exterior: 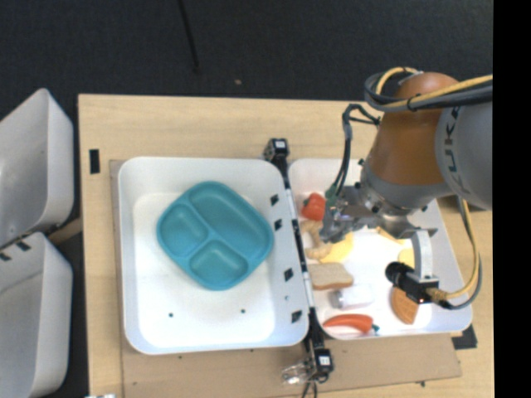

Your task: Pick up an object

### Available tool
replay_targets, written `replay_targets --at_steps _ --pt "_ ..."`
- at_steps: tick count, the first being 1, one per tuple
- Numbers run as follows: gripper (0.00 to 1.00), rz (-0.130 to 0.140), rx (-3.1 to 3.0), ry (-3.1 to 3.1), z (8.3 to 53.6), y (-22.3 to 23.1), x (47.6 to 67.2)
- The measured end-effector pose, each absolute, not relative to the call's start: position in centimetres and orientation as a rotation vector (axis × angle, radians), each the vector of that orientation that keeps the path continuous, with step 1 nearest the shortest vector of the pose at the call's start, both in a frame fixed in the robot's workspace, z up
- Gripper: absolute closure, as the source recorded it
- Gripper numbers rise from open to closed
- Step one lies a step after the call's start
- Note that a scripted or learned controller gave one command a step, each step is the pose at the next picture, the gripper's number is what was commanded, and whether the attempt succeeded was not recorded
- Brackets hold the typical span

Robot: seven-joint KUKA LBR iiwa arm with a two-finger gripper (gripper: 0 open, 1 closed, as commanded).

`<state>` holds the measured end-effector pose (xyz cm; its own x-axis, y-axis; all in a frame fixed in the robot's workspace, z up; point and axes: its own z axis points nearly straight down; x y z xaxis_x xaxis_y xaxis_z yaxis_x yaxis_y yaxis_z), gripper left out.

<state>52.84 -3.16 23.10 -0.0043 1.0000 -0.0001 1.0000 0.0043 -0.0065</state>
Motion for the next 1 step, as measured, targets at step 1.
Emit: replay_targets --at_steps 1 --pt "1.00 0.005 -2.215 -2.223 22.80 -2.65 52.79"
